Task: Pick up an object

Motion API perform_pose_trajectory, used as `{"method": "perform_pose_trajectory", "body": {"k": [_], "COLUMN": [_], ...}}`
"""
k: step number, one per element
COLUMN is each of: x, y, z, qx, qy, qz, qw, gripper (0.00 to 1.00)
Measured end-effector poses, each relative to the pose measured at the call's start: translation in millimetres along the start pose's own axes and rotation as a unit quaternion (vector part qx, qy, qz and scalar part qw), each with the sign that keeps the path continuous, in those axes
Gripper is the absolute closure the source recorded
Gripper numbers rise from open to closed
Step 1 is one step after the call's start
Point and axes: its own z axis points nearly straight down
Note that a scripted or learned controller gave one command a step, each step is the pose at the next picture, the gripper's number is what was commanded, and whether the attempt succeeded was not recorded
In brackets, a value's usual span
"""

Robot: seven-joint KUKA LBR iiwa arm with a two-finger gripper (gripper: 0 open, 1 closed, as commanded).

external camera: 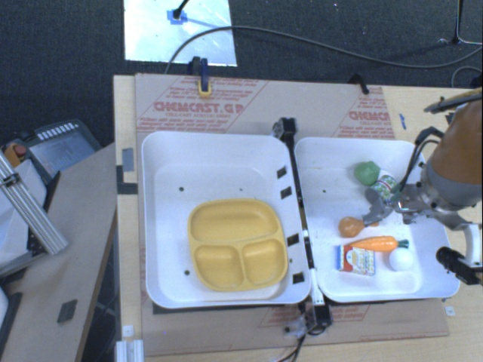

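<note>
Where cables cross, carpet (pixel 60 51) darkens.

arm body (pixel 462 173): grey rounded housing at the view's 3 o'clock edge
band: broad orange-brown section above the wrist, smooth and curved
wrist: pale grey collar beneath the orange part, with darker fittings
cables: thin black cable looping on the 9 o'clock side of the wrist
gripper (pixel 375 211): dull grey metal fingers, slim and angular
lower fitting: black bracket toward 5 o'clock from the wrist
</note>
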Motion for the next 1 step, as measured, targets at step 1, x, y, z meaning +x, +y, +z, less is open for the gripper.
{"method": "perform_pose_trajectory", "body": {"k": [1], "x": [1.4], "y": [-2.8], "z": [62.6], "qx": [0.001], "qy": [0.000], "qz": [0.000], "qw": [1.0000], "gripper": [0.00]}}
